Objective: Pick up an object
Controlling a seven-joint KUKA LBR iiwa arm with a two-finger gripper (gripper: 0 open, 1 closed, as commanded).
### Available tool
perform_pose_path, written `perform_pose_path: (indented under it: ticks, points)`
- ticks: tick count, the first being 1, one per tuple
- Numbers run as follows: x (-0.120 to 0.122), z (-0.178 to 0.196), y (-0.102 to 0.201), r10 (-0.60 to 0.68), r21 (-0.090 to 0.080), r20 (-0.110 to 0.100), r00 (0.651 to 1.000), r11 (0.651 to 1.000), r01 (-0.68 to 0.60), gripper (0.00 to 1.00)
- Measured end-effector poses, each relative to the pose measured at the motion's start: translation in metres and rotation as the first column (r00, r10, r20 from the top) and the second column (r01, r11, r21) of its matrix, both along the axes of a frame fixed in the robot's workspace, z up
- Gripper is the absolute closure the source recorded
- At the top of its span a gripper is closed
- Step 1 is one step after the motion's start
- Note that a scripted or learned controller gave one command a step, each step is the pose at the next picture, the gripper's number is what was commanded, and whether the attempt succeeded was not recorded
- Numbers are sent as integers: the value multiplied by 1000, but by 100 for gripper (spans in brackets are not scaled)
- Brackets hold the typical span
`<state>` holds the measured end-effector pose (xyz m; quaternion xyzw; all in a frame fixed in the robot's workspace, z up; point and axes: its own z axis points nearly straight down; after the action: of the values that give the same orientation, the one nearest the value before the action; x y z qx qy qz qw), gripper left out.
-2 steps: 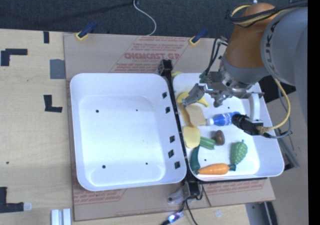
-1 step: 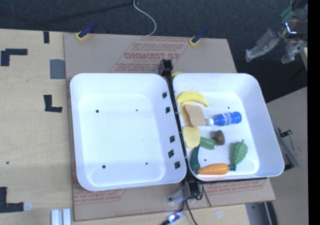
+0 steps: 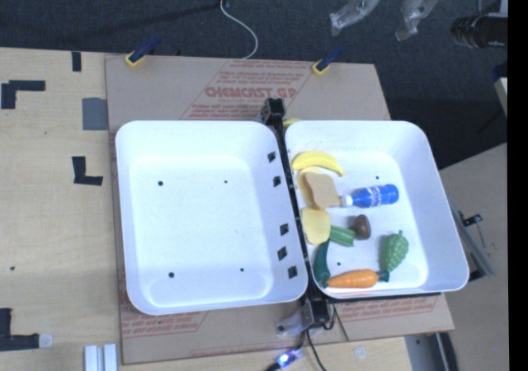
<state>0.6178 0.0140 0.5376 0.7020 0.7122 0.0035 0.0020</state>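
My gripper hangs high at the top right, well above and behind the right bin, with its two fingers spread apart and nothing between them. In the right bin lie a yellow banana, a tan bread slice, a blue bottle, a yellow chip-like piece, a brown lump, a green pepper, a green strawberry-shaped piece, a dark green cucumber and an orange carrot.
The left bin sits beside the right one, joined by a black clip strip. Both rest on a cardboard sheet on the wooden bench. A white cable runs across the dark floor behind.
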Motion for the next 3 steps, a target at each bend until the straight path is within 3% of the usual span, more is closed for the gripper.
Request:
perform_pose_path:
  ticks: [1,2,3]
  points:
    - [-2,7,-7,-11,-4,-8,1000,1000,11,100]
    - [-19,-4,-75,-20,-4,-10,1000,1000,20,100]
    - [-18,-3,-70,-14,-3,-9,1000,1000,14,0]
